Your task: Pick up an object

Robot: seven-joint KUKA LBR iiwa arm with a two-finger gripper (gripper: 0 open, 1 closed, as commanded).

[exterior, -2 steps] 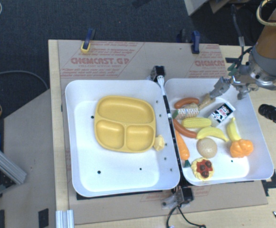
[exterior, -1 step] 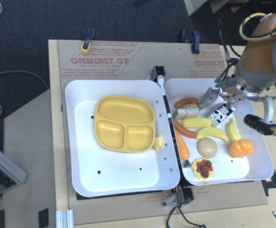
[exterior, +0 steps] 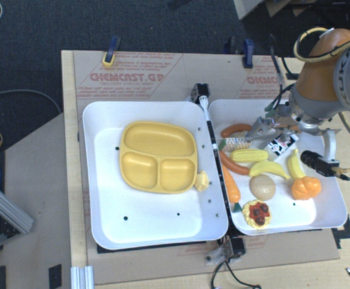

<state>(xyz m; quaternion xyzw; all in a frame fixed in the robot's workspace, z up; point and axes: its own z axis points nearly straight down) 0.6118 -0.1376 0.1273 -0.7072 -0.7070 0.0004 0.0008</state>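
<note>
Here, at right of frame: right bin (exterior: pixel 337 206) holding toy food — corn cob (exterior: pixel 249 156), banana (exterior: pixel 270 168), carrot (exterior: pixel 231 186), orange pepper (exterior: pixel 306 188). Left bin (exterior: pixel 102 179) at centre-left holding yellow divided plate (exterior: pixel 158 156). Tool (exterior: pixel 265 128) low over right bin's upper part; open or closed, cannot tell.

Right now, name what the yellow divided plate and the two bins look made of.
Yellow divided plate: likely molded plastic, matte with a soft sheen, rounded compartment ridges. Left bin and right bin: probably thin formed plastic, smooth glossy white, rounded rims.
</note>
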